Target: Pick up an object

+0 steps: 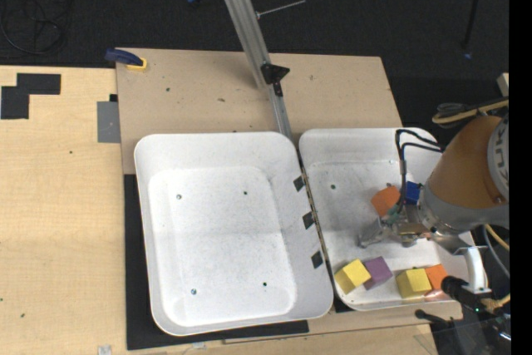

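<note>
Along right white bin's [349,154] near wall: yellow cube [352,274], purple cube [378,269], second yellow cube [412,283], orange block [435,276]. Farther in, small orange block [385,199], lying just left of and above tool [397,222]. Tool low over bin floor; finger spread impossible to tell, possibly masked by wrist.

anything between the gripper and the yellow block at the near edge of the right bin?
Nothing visible. The gripper sits low in the right bin beside the orange block; bare bin floor lies between it and the yellow block. The purple block touches that block's right side.
</note>
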Robot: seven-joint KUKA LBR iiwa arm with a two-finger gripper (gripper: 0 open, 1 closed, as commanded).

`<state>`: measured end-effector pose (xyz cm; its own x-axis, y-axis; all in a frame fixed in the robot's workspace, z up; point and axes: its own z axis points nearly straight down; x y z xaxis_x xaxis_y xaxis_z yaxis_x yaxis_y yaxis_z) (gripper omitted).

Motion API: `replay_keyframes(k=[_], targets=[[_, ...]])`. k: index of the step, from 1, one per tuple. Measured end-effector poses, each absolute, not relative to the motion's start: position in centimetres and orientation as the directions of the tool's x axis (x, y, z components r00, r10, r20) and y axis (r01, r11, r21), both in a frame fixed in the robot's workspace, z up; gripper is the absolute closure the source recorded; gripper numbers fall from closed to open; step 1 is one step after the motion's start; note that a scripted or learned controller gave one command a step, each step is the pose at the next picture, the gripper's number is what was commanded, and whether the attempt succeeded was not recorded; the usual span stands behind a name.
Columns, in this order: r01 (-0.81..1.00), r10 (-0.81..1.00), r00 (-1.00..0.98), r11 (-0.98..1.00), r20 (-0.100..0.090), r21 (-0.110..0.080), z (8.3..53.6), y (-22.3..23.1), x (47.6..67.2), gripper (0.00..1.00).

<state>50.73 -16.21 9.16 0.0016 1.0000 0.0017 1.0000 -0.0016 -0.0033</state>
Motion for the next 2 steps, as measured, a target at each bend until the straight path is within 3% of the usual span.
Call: replay_keyframes(k=[1, 2], targets=[[1.000, 1.000, 0.008, -0.008, 0.002, -0.004, 10.3, -16.4, 50.7, 1.00], [1.000, 1.000, -0.001, 0.001, 0.000, 0.003, 16.5, -16.0, 50.8, 1.00]])
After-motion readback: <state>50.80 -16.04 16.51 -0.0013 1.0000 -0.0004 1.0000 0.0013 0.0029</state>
